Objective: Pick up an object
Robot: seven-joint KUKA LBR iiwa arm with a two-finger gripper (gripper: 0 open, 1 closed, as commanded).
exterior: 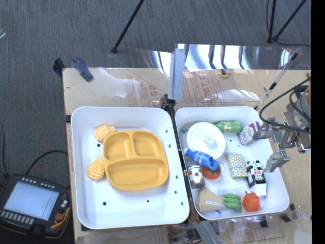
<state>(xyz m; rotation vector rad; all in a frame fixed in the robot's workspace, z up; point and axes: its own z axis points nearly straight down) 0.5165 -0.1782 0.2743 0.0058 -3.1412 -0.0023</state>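
Claw (pixel 274 147), fingers spread apart and gripping nothing, is hovering at the right bin's (pixel 282 197) right edge beside a light, stiff cow-print carton (pixel 255 175), best pinched across its narrow sides.

This is a robotics lab. A plywood bench (pixel 127 85) carries two white bins (pixel 84 136) of toy items on grey carpet (pixel 51 24). A teach pendant (pixel 33 202) lies on the floor beside tripod legs (pixel 132 19), cabling (pixel 277 98) and a clear shield (pixel 228 57).
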